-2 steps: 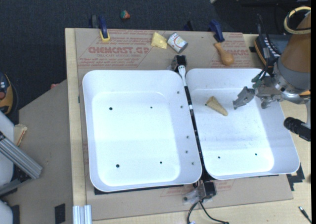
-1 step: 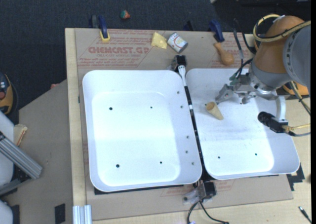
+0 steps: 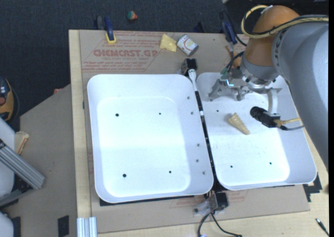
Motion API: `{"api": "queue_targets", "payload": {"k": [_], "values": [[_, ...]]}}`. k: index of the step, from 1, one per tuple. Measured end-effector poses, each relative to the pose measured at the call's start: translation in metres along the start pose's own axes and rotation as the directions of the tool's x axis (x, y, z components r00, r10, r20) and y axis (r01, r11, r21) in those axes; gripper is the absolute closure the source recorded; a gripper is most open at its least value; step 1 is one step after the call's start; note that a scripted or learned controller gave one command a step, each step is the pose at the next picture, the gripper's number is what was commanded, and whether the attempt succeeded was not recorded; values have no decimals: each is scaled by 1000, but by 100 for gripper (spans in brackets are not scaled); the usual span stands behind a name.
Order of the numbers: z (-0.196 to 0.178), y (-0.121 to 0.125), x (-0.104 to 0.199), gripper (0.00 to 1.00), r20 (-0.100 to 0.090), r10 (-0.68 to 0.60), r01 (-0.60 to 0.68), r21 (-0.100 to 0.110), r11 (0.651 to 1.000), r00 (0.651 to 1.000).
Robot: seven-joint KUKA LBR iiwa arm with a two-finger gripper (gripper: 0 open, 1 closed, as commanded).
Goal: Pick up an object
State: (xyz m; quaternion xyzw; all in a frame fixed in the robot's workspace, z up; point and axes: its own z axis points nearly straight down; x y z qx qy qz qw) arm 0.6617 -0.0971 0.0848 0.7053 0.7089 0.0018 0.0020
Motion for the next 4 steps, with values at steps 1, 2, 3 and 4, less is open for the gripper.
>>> {"api": "queue_targets", "payload": {"k": [1,2,3,4], "values": [[0,-69,-43,0,-1,10,-10,12,1000,1000],[-11,-65,-41,100,0,7,-7,4,1000,1000],[0,-132,9,100,-4,4,-4,13,1000,1000],[-83,-120,-9,100,3,6,-6,-4,1000,1000]]}}
